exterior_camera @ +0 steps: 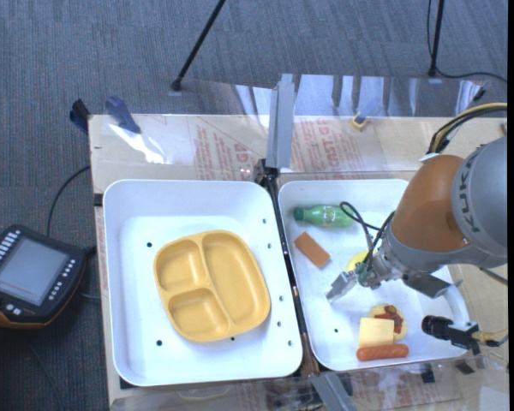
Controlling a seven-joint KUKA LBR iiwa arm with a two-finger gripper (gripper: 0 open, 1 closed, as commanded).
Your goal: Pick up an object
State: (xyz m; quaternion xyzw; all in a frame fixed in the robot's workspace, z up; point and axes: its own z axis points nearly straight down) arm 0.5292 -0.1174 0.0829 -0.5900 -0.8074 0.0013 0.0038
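You have two white bins: the left bin holds a mustard-yellow divided tray. In the right bin, near its far edge, lies a green bottle with a pale label; beside it is an orange-brown block. Toward the near right corner you see a pale yellow slab, a red-orange sausage and a yellow piece with red streaks. The arm is grey with an orange band; the gripper is grey.

Cardboard-covered worktop, two white bins side by side on it, left bin, right bin
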